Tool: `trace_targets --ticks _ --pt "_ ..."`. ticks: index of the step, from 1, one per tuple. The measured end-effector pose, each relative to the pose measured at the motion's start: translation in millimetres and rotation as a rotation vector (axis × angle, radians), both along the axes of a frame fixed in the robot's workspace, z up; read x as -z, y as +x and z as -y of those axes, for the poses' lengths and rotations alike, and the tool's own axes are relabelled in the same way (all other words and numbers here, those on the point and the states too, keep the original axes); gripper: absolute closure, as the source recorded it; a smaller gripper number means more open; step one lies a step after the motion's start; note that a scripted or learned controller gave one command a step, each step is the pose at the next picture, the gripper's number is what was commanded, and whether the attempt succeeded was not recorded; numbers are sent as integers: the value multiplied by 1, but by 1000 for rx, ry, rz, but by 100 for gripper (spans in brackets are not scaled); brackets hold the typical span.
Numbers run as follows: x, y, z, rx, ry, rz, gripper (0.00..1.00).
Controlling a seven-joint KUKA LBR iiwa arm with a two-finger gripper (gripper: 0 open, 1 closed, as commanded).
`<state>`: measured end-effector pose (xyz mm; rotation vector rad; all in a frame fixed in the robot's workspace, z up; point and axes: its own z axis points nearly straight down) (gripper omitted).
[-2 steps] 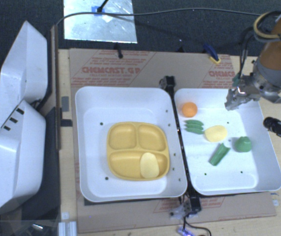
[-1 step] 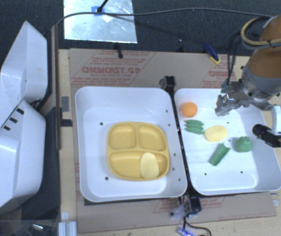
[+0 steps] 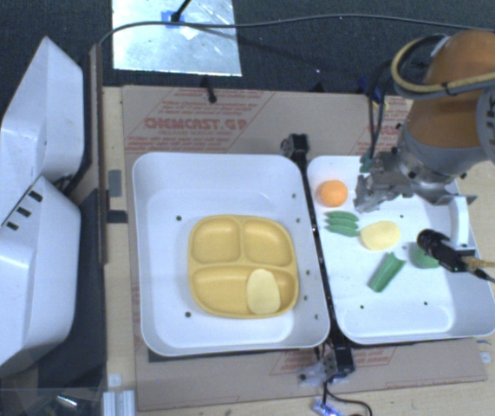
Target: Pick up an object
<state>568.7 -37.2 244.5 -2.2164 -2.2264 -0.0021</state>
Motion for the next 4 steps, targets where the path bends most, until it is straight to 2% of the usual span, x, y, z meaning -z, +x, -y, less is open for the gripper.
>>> trace_targets --ticks 1,2,3,4 --pt "13 -27 -45 0 0 -1 100" --pt "17 -43 -83 1 0 -1 100" --pt "9 -62 -130 0 0 0 100" --pt "9 -62 -128 4 -1 0 0"
